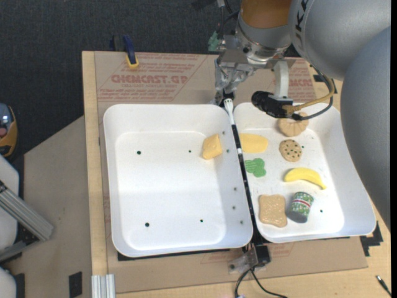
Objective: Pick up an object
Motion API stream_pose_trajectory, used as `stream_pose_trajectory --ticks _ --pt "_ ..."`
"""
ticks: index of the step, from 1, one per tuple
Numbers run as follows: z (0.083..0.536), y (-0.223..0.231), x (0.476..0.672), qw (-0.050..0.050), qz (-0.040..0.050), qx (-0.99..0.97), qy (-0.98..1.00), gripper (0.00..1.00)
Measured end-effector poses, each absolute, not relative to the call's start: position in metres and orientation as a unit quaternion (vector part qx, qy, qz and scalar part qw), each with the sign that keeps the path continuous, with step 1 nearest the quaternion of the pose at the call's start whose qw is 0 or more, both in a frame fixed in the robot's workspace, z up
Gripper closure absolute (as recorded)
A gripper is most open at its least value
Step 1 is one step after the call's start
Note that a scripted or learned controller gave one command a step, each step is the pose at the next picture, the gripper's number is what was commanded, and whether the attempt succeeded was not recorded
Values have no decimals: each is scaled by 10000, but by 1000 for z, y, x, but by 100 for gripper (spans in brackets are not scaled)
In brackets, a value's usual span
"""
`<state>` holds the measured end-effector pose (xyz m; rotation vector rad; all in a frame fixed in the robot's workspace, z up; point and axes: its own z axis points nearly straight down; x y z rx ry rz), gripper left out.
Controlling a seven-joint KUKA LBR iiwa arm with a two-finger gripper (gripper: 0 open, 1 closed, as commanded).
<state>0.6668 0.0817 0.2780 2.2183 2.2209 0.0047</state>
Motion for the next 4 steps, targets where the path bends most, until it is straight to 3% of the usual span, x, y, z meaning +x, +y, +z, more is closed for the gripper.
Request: stream_pose_trajectory --ticks 1,2,3,4 --pt "330 61 667 33 30 7077 7065 100" --pt "319 -24 593 -13 -27 7105 7037 100" --pt "333 -28 552 -11 -5 7078 7064 100" --pt "292 -63 512 -23 -26 7092 7050 100"
